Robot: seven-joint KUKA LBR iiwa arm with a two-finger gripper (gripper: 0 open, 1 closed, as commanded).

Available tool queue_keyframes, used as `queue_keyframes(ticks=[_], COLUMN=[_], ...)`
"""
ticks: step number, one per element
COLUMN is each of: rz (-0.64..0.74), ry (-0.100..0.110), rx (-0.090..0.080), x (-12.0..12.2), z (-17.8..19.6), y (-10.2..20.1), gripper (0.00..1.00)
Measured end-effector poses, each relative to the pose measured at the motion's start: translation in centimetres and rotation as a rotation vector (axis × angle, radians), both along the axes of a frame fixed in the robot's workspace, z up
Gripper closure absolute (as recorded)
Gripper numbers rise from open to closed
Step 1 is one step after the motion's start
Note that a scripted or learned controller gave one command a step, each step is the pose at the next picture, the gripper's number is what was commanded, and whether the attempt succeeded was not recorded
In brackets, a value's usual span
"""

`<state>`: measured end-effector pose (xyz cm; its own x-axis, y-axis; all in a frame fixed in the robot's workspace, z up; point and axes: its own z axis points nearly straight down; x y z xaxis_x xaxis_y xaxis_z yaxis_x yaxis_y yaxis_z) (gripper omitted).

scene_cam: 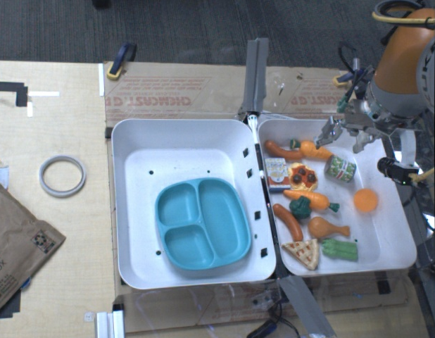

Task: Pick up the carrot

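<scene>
Arm point(404, 55): grey with an orange band, enters from the upper right and bends down over the top of the right bin point(393, 248). Gripper point(345, 134): hangs above the bin's upper part, fingers spread apart with nothing between them; one fingertip sits near the orange piece point(314, 150), the other above the can point(340, 168).

Carrot point(310, 201): orange with a green top, lies near the middle of the right bin, below the gripper and apart from it, between the pizza round point(303, 177) and the drumstick point(326, 227).

Other contents, right bin: sausage point(279, 148) at upper left, beside the orange piece; carton point(275, 170) against the left wall; a second sausage point(288, 220) lower left; pizza slice point(303, 253) at the bottom; green vegetable point(340, 250) just beside the slice; orange ball point(365, 201) toward the right wall.

Left bin point(133, 189): holds a blue divided plate point(202, 222) with three compartments, set toward the bottom.

Surface: pale wooden bench point(48, 259). Cardboard sheet point(182, 94) with red print lies behind the bins. Tape ring point(62, 175) sits well to the left of the bins; brown paper bag point(17, 248) at the lower left edge. Blue and yellow clamp point(122, 59) at the bench's far edge.

Room: dark grey carpet point(203, 13) beyond the bench.
</scene>
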<state>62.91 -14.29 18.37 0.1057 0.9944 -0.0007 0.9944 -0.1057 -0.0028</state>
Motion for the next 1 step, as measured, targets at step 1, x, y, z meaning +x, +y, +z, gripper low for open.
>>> queue_keyframes(ticks=[1], rz=[-0.350], ry=[-0.012], rx=[0.000], x=[3.27], z=[-8.57], y=[0.68], gripper=[0.00])
